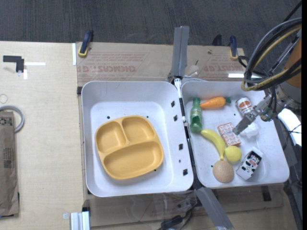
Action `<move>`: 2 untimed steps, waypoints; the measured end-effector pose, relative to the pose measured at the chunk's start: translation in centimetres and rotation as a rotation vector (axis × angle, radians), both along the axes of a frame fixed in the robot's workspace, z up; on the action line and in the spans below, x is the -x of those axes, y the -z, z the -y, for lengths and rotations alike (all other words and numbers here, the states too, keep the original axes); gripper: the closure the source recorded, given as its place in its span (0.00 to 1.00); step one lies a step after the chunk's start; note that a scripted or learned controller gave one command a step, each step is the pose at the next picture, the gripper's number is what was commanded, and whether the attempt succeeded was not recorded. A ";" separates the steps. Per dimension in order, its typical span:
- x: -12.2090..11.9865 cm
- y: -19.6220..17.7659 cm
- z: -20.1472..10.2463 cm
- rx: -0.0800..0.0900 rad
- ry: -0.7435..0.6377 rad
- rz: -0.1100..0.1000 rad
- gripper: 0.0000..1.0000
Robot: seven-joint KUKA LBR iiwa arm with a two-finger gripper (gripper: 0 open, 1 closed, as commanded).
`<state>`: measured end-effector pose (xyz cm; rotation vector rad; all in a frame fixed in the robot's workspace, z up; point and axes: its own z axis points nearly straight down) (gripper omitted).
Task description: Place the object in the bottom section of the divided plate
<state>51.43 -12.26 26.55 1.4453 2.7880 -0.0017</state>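
A yellow three-section plastic plate (128,146) is seen in the left white bin (91,128); a yellow banana (214,140), orange carrot (213,102) and green bottle (195,115) are gathered in the right white bin (273,176).

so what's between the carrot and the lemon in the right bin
In the camera view, the banana lies between the carrot and the lemon, its lower end touching the lemon.

You've got the yellow divided plate (128,147) lying flat in the left bin, well left of the fingers (240,127), all 3 sections bare, big bottom section toward the cam. Obj. to place: can't tell which; small red-white packet (229,133) sits just beside the fingertips.
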 end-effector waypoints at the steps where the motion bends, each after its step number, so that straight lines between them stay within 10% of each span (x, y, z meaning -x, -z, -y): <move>1: 3.3 -16.0 -2.4 0.001 -0.444 0.001 0.00; 2: 3.5 -17.6 -13.2 0.000 -0.515 0.001 0.00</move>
